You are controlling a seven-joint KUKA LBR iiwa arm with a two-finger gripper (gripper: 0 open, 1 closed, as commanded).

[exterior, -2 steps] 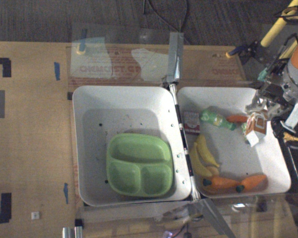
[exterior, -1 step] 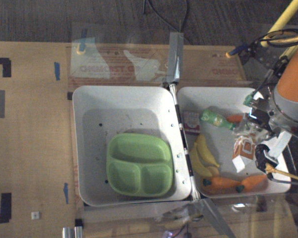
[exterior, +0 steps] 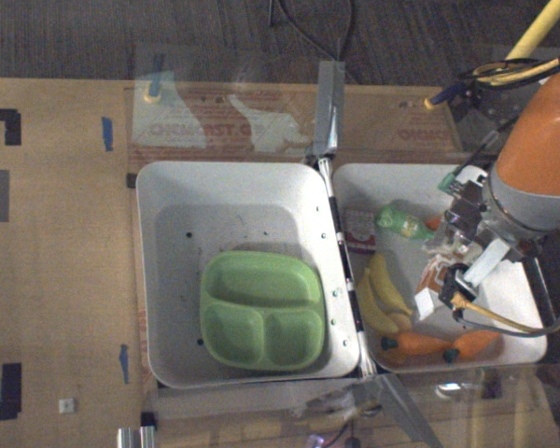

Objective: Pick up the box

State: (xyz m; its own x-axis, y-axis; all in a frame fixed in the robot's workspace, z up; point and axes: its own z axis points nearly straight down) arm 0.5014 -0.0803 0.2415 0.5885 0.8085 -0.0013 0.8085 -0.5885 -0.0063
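A small white and red box [exterior: 359,230] lies against the left wall of the right bin [exterior: 527,297], near its back. My gripper [exterior: 448,250] hangs low over the middle of that bin, to the right of the box and clear of it. An orange and white packet [exterior: 430,278] lies just below the gripper, partly hidden by it. Nothing can be seen held in the gripper.
Bananas [exterior: 383,297] lie left of the gripper. Two carrots [exterior: 439,345] rest along the front wall. A green bottle [exterior: 403,222] lies at the back, between box and gripper. The left bin [exterior: 168,203] holds a green divided plate [exterior: 261,311].
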